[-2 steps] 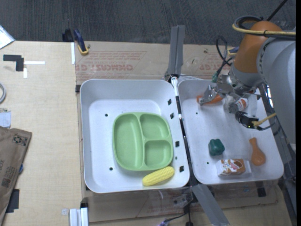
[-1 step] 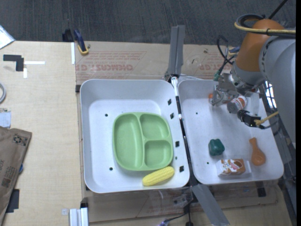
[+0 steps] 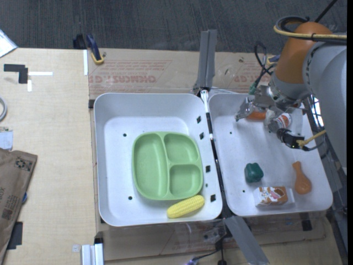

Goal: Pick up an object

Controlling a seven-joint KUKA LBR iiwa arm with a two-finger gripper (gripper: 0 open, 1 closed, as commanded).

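Jaws [image 3: 259,108] low over the far end of the right bin [image 3: 234,148], hung from the grey arm [image 3: 325,76] with its orange band [image 3: 295,51]; whether spread or pressed together, impossible to tell. Just beside them, touching or nearly so, an orange object [image 3: 256,115] on the bin floor, not visibly pinched. Close by on the right, a small white-and-red cylinder [image 3: 283,120], partly hidden under the wrist hardware. Nearer the front of the same bin: a dark green object [image 3: 253,172], a small printed packet [image 3: 272,195] by the front rim, and an orange drumstick-shaped toy [image 3: 301,178] near the right wall, all well apart from the jaws. In the left bin [image 3: 107,148], a green divided plate [image 3: 167,165] in the middle, with a yellow corn cob [image 3: 185,206] touching its front edge. Both bins side by side on a cardboard-covered worktop [image 3: 49,109].
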